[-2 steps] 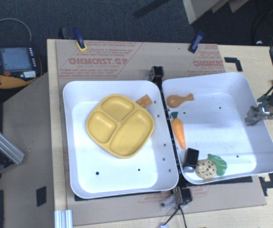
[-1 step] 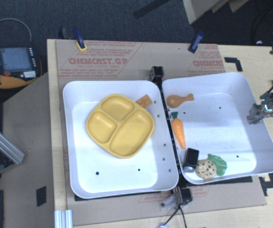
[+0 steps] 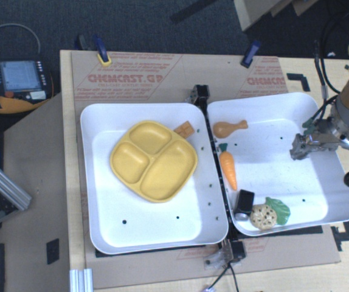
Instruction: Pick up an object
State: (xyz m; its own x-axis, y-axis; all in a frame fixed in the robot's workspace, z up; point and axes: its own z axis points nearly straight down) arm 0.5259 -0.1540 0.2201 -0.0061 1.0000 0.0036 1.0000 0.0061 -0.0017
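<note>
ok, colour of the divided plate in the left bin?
Pale yellow, all three compartments; the divided plate shows clearly in the camera view.

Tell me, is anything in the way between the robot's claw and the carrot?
Nothing visible is. The gripper hangs at the right side of the right bin, and the carrot lies by that bin's left wall. Between them is bare white floor. The drumstick lies farther back; the cookie and black block lie nearer the front.

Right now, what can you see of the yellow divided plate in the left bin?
The yellow three-compartment plastic plate lies flat, right way up, in the upper middle of the left white bin. Rounded corners, raised ridges splitting it into two smaller wells and one larger. A small brown wooden block pokes out at its upper right edge, touching or tucked under it.
</note>
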